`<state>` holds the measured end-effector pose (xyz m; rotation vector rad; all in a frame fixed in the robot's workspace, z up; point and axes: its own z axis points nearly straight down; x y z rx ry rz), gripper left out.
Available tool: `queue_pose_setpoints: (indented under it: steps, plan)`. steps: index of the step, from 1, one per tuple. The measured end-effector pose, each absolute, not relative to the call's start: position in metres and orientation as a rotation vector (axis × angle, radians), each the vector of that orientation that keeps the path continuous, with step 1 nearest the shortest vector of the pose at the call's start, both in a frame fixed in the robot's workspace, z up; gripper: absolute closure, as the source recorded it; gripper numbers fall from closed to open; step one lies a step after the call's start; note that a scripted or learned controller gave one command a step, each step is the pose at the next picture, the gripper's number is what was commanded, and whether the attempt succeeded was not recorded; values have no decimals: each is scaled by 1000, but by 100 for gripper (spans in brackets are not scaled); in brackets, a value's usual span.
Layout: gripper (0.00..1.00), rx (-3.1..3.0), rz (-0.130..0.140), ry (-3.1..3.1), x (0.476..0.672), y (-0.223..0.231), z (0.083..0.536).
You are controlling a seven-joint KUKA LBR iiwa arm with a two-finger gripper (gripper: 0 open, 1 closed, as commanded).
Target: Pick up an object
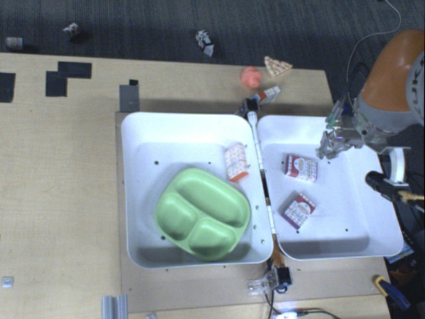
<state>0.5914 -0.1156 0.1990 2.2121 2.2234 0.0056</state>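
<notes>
The tan table (60, 198) bears two white bins (133, 178); dark carpet (133, 12) lies at twelve o'clock. The gripper (330, 145) hangs over the right bin (372, 244); its state I cannot tell.

This is a robotics lab set up for grasping trials. A grey industrial arm with an orange band (392, 65) reaches in over a pale wooden tabletop (60, 198) that carries two shallow white bins: the left bin (133, 178) and the right bin (372, 238), fixed side by side. Black tape patches (66, 75) mark the tabletop. Loose cables (372, 38) trail near the arm, and a clamp with wiring (275, 281) sits at the bins' front edge. Dark office carpet (133, 12) lies beyond, strewn with small stray objects.
</notes>
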Motion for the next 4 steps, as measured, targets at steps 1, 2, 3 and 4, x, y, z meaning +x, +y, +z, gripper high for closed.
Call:
queue_pose_setpoints:
  steps: [1,2,3,4]
  plan:
    - [0,2214,4,2225,591,-115,198]
    - [0,2212,4,2227,631,-115,89]
    - [100,2206,8,2229,633,-114,100]
    - [0,2205,7,2230,633,-114,100]
